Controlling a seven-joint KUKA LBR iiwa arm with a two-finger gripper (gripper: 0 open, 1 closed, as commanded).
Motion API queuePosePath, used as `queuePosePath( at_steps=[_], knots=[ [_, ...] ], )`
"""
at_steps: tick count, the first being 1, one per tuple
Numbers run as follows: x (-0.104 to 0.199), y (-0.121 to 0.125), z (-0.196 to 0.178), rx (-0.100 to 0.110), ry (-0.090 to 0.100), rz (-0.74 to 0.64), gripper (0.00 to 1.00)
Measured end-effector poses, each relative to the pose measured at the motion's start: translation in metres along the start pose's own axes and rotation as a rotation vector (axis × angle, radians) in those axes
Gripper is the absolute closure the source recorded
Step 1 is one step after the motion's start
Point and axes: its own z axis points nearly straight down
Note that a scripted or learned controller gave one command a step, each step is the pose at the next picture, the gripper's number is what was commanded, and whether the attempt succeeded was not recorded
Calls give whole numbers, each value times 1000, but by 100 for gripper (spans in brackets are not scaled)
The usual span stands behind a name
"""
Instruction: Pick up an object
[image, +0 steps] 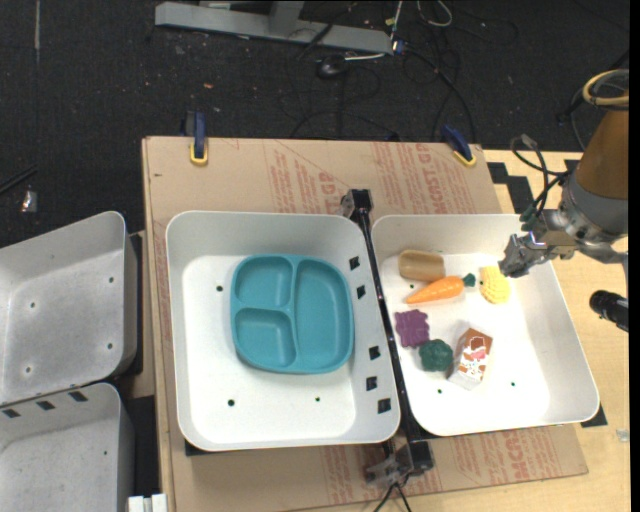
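Right bin (560, 320), nearest items: small printed carton (473, 357), tilted, just beside dark green toy (435, 355) on its left. Slightly farther: purple toy (411, 326), close to the green one. Farther still, mid-bin: orange carrot (436, 291) lying crosswise; yellow toy (493, 285) just right of its tip. Farthest in this bin: brown toy (421, 265), next to the carrot's far side.

Left bin (200, 300): one teal divided plate (293, 313), three compartments, flat on the floor, centred.

Gripper (515, 255): above the right bin's far right, just beyond the yellow toy. Open or closed: cannot tell. Nothing visibly gripped.
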Motion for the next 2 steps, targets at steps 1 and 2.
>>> queuePosePath(
  at_steps=[1,2],
  knots=[
    [5,3,-63,0,0,-1,100],
    [59,-7,-47,9,4,-5,100]
  ],
)
